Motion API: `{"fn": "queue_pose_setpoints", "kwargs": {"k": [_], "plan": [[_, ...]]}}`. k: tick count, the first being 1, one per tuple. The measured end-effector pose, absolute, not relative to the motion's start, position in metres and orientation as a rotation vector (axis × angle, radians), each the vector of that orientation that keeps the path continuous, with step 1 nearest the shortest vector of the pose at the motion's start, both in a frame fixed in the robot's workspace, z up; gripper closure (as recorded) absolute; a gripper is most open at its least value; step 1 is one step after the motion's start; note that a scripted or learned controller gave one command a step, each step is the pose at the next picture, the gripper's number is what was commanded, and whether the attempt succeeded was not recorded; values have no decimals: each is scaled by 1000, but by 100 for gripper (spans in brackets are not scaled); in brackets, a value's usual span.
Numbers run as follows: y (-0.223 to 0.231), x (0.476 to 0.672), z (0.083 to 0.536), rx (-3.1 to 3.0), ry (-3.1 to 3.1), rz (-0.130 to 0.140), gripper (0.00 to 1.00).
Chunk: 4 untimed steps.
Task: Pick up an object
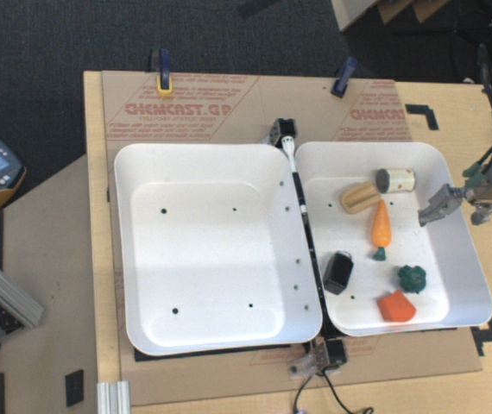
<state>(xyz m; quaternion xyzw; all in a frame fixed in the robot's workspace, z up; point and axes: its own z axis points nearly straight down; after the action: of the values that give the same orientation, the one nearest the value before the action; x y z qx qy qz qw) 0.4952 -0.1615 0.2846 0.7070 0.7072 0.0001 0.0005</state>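
Gripper (pixel 443 203) sits at the right bin's (pixel 462 257) right rim; can't tell its grip state. I'd go for the carrot (pixel 381 224) mid-bin, lying apart from the rest: drop straight down, close across its width

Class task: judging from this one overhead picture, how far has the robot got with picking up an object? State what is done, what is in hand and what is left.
Done: nothing looks lifted. The carrot, cylinder, bread roll, black block, green piece and red piece all lie in the right bin. In hand: the gripper sits at that bin's right rim, touching none of them. Left: reach one, grasp, lift.
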Motion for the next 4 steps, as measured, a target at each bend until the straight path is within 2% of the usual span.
{"fn": "queue_pose_setpoints", "kwargs": {"k": [1, 2, 3, 4], "plan": [[-91, 502, 151, 2224, 2239, -8, 0], [-121, 531, 157, 2220, 2217, 1, 0], [-92, 493, 99, 2215, 2206, 21, 0], [-94, 522, 180, 2213, 2217, 9, 0]]}}
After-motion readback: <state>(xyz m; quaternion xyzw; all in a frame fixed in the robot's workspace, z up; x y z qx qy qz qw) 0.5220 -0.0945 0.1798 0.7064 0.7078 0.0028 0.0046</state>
